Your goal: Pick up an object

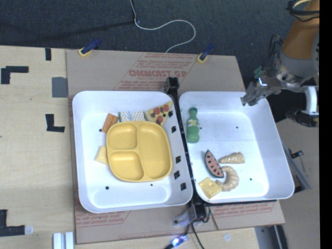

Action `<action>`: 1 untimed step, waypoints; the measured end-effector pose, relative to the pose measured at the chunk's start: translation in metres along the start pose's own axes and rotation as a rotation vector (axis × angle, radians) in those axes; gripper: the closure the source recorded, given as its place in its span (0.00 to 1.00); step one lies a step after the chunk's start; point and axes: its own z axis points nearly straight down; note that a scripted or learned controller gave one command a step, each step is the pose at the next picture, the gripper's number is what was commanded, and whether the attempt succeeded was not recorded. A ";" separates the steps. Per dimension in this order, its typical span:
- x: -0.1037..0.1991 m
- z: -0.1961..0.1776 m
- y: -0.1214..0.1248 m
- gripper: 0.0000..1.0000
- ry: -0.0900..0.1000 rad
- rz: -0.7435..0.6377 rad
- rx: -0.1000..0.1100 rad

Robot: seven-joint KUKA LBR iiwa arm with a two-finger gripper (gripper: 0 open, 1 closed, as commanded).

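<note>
From above, my jaws (251,98) are hanging over the far right corner of the right bin (270,139), just at its rim; I cannot tell how they are standing, and nothing is showing between them. My arm (298,40) is reaching in from the right, its orange band uppermost.

In the right bin, a green bottle (193,124) is lying near the left wall, well apart from my jaws. A watermelon slice (212,163) is sitting toward the near edge, with a croissant (231,158) just beside it, a second pastry (230,179) curling below that, and a cheese wedge (209,187) touching it by the near left corner.

In the left bin (85,139), a yellow tray (139,150) is lying in the middle. A pizza slice (161,112) is peeking out by its far right corner.
</note>
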 end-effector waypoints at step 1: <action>0.054 -0.007 -0.003 1.00 0.000 -0.004 0.002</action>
